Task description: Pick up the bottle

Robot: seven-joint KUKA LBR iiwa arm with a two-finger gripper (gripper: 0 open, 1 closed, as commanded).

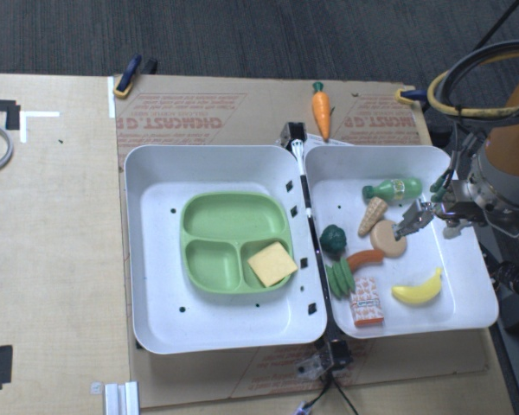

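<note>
The green bottle [394,188] lies on its side near the back of the right bin [467,314], its pale cap end pointing left. My gripper [418,214] hangs low over the right bin, just right of and in front of the bottle, close to its base end. It sits beside a round tan cookie [387,238]. Nothing shows in the gripper's grasp.
Around the bottle lie an ice-cream cone [372,214], a broccoli [333,239], an orange sausage [365,258], green beans [341,277], a banana [418,289] and a red box [367,302]. The left bin [147,258] holds a green divided plate [236,223] with yellow cheese [272,264]. A carrot [320,109] lies behind the bins.
</note>
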